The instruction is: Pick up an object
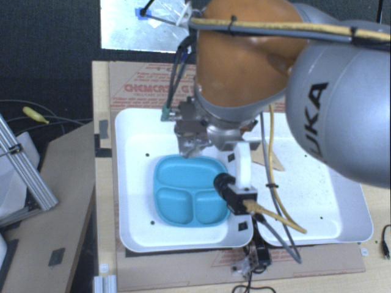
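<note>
Arm lowered over the left bin, above a blue tray.

The arm [256,60] reaches in from the right and hangs over the left bin [131,163], its wrist covering the far edge of the tray [183,191]. The tray, a blue dish with three compartments, lies flat on the bin floor near the bin's front wall, the one clear candidate for picking. The gripper [194,146] sits just at the tray's far rim; whether it touches the rim cannot be told, nor whether the jaws stand apart or together, since the wrist hides them. Nothing appears lifted: the tray rests in the bin, so the grasp and the raise both seem yet to come. The right bin [342,218] holds a tan scrap [273,161] beside the arm.
</note>
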`<move>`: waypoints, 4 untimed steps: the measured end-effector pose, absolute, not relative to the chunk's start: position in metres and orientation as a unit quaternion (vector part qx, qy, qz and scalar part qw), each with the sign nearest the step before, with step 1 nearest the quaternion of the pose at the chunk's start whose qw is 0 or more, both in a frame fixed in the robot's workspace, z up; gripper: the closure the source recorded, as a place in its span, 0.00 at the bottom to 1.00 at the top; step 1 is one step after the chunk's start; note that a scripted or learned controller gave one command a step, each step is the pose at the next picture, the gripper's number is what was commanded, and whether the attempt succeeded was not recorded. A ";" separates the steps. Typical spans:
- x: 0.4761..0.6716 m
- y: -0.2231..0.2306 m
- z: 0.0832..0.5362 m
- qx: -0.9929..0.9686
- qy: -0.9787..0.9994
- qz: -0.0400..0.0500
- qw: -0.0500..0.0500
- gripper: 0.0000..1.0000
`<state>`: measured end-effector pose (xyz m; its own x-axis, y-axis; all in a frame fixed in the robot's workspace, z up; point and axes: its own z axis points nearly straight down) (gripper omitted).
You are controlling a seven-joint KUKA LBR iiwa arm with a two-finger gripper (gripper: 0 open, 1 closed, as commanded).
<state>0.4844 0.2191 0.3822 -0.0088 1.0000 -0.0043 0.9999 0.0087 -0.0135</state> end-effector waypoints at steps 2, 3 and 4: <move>0.505 0.229 0.301 -0.705 -0.709 -0.001 0.001 1.00; 0.508 0.228 0.310 -0.706 -0.708 -0.001 0.000 1.00; 0.574 0.214 0.165 -0.708 -0.706 0.002 0.000 1.00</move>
